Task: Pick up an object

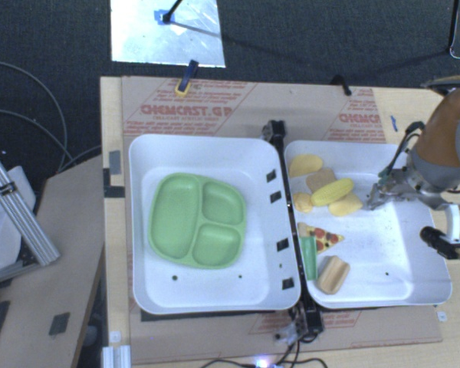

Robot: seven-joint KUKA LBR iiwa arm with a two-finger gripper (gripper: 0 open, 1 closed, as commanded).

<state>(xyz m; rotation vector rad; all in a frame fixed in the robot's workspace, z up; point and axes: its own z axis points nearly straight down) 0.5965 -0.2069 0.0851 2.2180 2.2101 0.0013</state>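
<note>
The right bin (414, 282) holds a cluster of toy foods: a yellow banana-like piece (332, 191), a pale yellow round piece (305, 164), a tan piece (320, 179), a pizza slice (322, 237), a green stick (309, 256) and a bread-coloured roll (332, 274). My gripper (377, 196) hangs low over the bin's upper right part, just right of the yellow pieces. I see nothing between its fingers. The arm's orange band (452, 133) rises at the right edge.
The left bin (149, 282) bears a green divided plate (197, 220). A black hinge strip with clips (285, 205) runs between the bins. Cardboard (215, 110) lies under both. A metal frame (15, 205) stands at the far left.
</note>
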